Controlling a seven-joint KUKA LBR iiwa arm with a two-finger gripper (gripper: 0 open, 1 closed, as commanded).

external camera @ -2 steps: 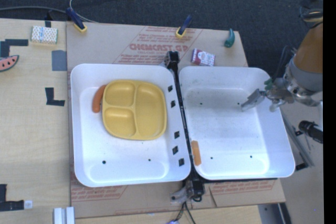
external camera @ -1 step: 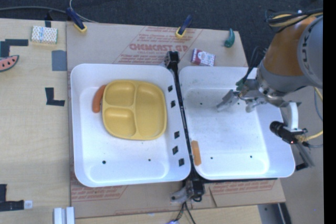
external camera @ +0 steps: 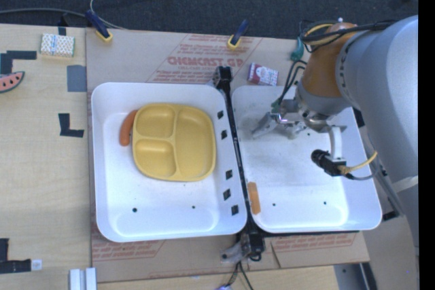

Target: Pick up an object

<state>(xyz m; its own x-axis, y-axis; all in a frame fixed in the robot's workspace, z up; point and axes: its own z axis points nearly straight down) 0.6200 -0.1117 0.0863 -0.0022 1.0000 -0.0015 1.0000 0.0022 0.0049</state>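
Hovering over the right bin [external camera: 353,214], the end effector [external camera: 262,127] is spreading its fingers apart, gripping nothing. Well below it, an orange carrot [external camera: 253,197] is lying at that bin's left edge. Left, a yellow plate [external camera: 174,142] is sitting in the left bin [external camera: 115,214].

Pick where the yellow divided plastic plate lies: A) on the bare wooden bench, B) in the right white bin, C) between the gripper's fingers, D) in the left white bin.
D: the yellow divided plastic plate rests flat inside the left white bin, apart from the gripper over the right white bin.
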